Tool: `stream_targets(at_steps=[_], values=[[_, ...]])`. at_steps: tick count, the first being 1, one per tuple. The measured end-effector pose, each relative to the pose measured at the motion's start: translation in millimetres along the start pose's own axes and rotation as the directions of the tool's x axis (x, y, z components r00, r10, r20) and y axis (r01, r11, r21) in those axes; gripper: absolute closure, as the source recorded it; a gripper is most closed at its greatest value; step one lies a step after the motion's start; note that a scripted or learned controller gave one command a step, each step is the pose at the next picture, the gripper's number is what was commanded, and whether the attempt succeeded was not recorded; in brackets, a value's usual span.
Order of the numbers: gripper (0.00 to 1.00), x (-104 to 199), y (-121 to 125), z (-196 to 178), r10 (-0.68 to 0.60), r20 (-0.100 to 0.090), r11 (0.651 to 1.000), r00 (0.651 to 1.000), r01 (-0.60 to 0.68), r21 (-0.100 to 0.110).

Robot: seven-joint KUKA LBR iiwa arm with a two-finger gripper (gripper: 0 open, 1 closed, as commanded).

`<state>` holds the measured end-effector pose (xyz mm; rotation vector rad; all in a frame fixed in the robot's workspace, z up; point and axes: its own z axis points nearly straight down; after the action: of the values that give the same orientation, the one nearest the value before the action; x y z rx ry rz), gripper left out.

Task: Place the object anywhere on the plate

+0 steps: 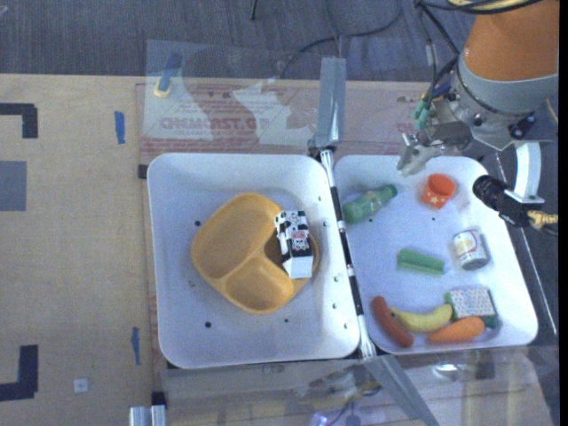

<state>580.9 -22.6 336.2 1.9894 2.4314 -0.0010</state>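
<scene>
wooden bench [71, 264] | two white bins [177, 327] | grey carpet [133, 7]

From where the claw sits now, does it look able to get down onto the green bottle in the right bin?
Probably yes. The claw hangs over the right bin's far edge, and the green bottle lies just beside it, apart from the other items, with nothing on top of it.

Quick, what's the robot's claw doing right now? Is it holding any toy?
Gripper: above the right bin's far edge, no toy between its fingers; open or shut cannot be told.
</scene>
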Motion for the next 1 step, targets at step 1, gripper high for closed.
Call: stream_targets(at_steps=[1], values=[[1.00, 32.2, -13.1, -5.2, -0.452, 0.001, 0.892, 0.892, 0.452, -0.003]])
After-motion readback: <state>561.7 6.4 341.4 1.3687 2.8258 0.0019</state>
